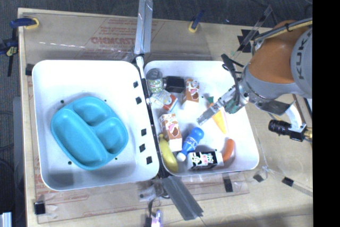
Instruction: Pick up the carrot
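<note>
1. In the camera view, the carrot (229, 149) lies in the right bin (249, 133), near its front right corner. It is orange, lies nearly upright in the picture, and sits just beside the cow-print carton (203, 159).
2. The gripper (206, 115) hangs over the middle of that bin, close to a yellow wedge-shaped piece (220, 122) and apart from the carrot. You cannot tell from here whether it is released or clenched, and nothing shows held in it.
3. To do this step well, first bring the gripper toward the front right corner until it stands over the carrot's middle.
4. Turn the wrist so that the grip closes across the carrot's short width, not along its length.
5. Mind the bin wall on one side and the carton on the other, since there looks to be little room between them, and come down straight
</note>
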### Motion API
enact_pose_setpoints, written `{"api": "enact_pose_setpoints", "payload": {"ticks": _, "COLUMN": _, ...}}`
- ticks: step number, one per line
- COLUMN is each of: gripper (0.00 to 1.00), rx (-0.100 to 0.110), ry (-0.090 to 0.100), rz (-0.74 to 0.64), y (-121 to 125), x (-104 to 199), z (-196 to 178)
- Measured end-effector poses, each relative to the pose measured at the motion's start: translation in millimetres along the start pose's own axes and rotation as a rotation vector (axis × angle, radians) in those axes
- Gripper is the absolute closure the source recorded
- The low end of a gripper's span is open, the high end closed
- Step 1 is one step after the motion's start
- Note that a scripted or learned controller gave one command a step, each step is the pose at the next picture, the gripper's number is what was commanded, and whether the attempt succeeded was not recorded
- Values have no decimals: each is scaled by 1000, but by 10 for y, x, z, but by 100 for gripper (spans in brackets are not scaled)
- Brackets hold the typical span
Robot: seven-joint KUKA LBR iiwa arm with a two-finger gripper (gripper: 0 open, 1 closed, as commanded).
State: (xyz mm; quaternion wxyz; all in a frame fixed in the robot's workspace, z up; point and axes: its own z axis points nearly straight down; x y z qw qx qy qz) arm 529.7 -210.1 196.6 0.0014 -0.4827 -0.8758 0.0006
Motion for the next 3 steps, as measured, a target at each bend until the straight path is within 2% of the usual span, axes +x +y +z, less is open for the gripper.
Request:
{"api": "enact_pose_setpoints", "payload": {"ticks": 1, "gripper": 100, "rx": 0, "ry": -1, "rz": -5, "y": 9, "x": -2, "z": -106}}
{"api": "enact_pose_setpoints", "payload": {"ticks": 2, "gripper": 100, "rx": -1, "ry": -1, "rz": -282, "y": 382, "x": 827, "z": -119}}
{"api": "enact_pose_setpoints", "payload": {"ticks": 3, "gripper": 100, "rx": -3, "ry": -5, "rz": -304, "y": -323, "x": 470, "z": -424}}
